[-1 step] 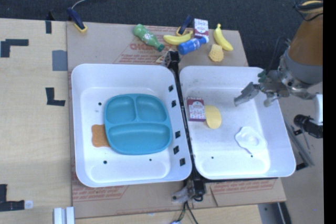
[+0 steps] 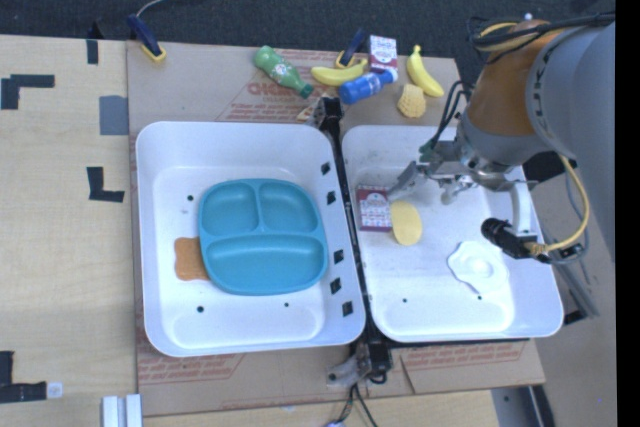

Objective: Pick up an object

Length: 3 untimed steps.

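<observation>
Left bin (image 2: 160, 215) holds a blue divided plate (image 2: 263, 236), roughly centred, with an orange-brown toast-like piece (image 2: 187, 259) tucked half under its left edge. Behind the bins, on the cardboard, a loose row of toys: green bottle (image 2: 281, 71), banana (image 2: 337, 73), blue bottle (image 2: 362, 87), small red-and-white carton (image 2: 382, 50), second banana (image 2: 424, 74) and a yellow chunk (image 2: 411, 100) just below it. Right bin (image 2: 520, 310) — a red-and-white box (image 2: 374, 209) lies near its left wall, a yellow oval piece (image 2: 406, 223) touching or just beside the box on the right, and a white fried-egg shape (image 2: 473, 266) sits apart toward the bin's right front. Gripper (image 2: 432, 177) hangs over the right bin's back half, just above and right of the yellow oval piece, nothing seen between its fingers; whether it is spread or pressed together — cannot tell, metal parts blur together. Grey arm (image 2: 570, 85) with orange band comes in from the right, cables looping beside it.
</observation>
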Motion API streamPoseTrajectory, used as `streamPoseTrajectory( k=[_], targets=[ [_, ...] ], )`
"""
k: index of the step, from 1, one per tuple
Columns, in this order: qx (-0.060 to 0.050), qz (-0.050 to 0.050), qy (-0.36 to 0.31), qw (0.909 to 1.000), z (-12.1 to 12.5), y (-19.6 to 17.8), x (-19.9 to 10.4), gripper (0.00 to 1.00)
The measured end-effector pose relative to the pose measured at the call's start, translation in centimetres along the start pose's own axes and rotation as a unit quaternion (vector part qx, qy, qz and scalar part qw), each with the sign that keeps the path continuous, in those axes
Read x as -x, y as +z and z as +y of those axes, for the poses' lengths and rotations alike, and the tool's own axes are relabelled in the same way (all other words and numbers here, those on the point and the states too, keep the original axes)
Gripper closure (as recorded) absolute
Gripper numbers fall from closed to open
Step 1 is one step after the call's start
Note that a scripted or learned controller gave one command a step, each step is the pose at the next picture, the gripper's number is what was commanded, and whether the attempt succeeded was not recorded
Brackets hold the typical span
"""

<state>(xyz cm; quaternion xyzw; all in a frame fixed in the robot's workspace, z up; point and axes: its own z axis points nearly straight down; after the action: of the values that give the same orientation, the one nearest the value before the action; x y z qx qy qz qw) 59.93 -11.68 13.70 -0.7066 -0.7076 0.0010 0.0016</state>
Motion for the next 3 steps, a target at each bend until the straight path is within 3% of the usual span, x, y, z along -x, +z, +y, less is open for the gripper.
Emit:
streamPoseTrajectory(
  k=[1, 2, 3],
  targets=[
    [0.005, -0.001, 0.0, 1.0, -0.3, 4.8, -1.4, 0.0],
    [0.005, -0.001, 0.0, 1.0, 4.7, 4.2, -1.1, 0.0],
    [0.009, 0.0, 0.001, 1.0, -1.0, 4.7, -1.6, 0.0]
  ],
)
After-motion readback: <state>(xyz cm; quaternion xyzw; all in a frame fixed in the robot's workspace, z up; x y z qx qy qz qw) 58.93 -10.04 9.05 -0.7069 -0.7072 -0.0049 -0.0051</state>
